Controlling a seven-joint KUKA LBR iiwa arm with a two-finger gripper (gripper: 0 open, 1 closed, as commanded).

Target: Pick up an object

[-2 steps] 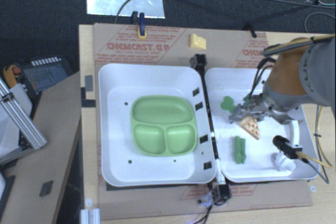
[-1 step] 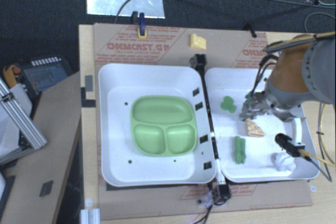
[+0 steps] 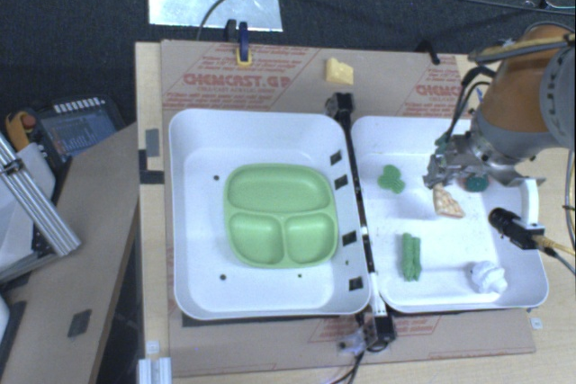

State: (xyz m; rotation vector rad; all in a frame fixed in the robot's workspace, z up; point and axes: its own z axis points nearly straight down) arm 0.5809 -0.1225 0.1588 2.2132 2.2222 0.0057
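Observation:
My gripper (image 3: 445,174) hangs over the upper middle of the right bin (image 3: 513,297), on the arm that comes in from the right. Directly below it lies a tan, wedge-shaped object (image 3: 448,202); whether the two touch cannot be made out. A teal object (image 3: 474,184) sits just right of the gripper, partly hidden by it. To the left lies a small green leafy piece (image 3: 391,179). A long green object (image 3: 410,256) lies near the bin's front, and a white crumpled object (image 3: 486,276) sits at the front right corner.
The left bin (image 3: 193,283) holds a green three-compartment plate (image 3: 274,216). A yellow block (image 3: 339,70) rests on the cardboard beyond the bins. A black divider with clips (image 3: 354,193) runs between the bins.

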